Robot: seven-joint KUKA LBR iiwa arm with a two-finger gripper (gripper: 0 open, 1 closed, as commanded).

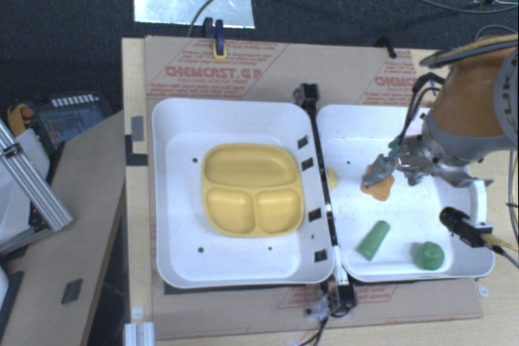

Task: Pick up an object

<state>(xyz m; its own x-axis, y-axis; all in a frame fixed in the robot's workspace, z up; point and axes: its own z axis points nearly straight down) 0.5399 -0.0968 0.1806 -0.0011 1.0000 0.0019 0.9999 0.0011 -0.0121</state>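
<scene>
My gripper (379, 173) hangs over the middle of the right bin (349, 126), reaching in from the right. Directly below and touching its tip in the view lies a small orange object (379, 190), partly covered by the gripper. A green cylinder (373, 240) lies toward the bin's front. A green rounded object (429, 255) sits in the front right corner. A small yellow piece (331, 177) peeks out at the bin's left wall.
The left bin (174, 174) holds a yellow divided plate (250, 188) in its middle. A black clamp strip (315, 174) runs between the bins. A black fitting (461, 226) on the arm overhangs the right bin's right rim.
</scene>
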